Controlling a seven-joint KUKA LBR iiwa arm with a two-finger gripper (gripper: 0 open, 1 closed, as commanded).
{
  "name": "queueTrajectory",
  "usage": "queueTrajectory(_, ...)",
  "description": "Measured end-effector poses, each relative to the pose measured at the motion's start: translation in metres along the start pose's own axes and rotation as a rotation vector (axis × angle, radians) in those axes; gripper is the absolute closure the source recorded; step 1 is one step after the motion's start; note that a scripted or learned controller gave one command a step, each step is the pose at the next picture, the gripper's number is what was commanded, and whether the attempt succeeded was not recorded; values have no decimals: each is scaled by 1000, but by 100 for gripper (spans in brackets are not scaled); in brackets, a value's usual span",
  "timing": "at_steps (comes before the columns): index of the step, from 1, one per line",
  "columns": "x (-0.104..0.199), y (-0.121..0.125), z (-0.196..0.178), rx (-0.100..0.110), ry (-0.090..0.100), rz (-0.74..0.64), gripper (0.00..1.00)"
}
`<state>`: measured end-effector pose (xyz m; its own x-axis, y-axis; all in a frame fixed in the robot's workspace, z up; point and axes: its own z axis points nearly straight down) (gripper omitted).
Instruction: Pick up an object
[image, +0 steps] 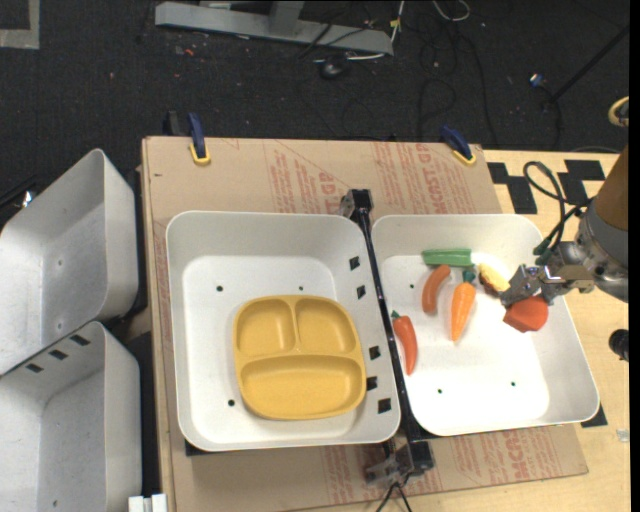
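The right bin (520, 400) holds several toy foods. A green piece (446, 257) lies at the back, with a small yellow piece (493, 273) to its right. An orange carrot (462, 308) and an orange-red sausage (433, 288) lie side by side near the middle. A red pepper (406, 342) rests against the bin's left wall. My gripper (524, 286) reaches in from the right, low over the bin's right side. A round red piece (528, 316) sits directly under and in front of it, touching or nearly touching it.
The left bin (200, 300) holds a yellow divided plate (298, 357). A black divider (378, 310) runs between the bins. Two more white bins (60, 300) stand off the bench at the left. Cables lie on the dark floor behind.
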<state>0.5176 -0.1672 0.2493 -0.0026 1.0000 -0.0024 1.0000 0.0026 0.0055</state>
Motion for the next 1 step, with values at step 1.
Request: queueTrajectory(1, 53, -7, -7, 6, 4, -4, 100)
